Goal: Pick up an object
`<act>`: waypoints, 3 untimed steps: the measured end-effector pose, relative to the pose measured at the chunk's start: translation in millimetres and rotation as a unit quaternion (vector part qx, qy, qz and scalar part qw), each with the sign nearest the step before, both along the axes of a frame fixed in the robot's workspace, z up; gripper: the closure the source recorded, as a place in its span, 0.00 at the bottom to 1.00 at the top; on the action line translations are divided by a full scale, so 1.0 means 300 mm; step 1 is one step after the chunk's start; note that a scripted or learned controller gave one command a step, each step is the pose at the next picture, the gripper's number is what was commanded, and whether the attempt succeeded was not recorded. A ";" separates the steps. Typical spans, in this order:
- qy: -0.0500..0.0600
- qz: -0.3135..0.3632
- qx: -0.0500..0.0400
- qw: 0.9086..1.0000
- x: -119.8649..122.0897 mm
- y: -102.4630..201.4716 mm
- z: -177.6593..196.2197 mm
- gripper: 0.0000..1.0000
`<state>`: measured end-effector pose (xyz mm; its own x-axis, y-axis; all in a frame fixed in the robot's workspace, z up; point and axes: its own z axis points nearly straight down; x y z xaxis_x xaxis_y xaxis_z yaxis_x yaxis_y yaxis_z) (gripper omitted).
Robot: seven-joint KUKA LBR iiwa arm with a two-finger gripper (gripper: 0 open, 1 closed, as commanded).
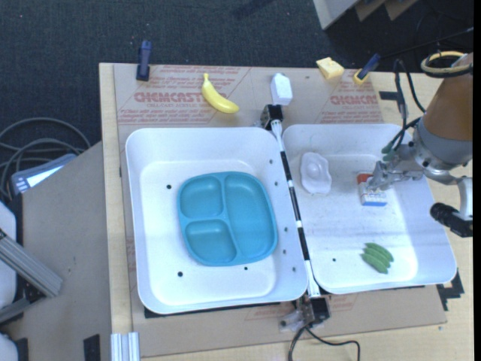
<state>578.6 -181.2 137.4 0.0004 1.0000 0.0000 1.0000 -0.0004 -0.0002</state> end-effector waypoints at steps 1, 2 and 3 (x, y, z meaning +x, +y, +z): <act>0.000 0.000 0.000 1.000 0.000 0.001 -0.001 0.00; -0.003 0.000 -0.002 1.000 0.006 0.048 -0.162 0.00; -0.004 0.000 -0.001 1.000 0.006 0.041 -0.163 0.00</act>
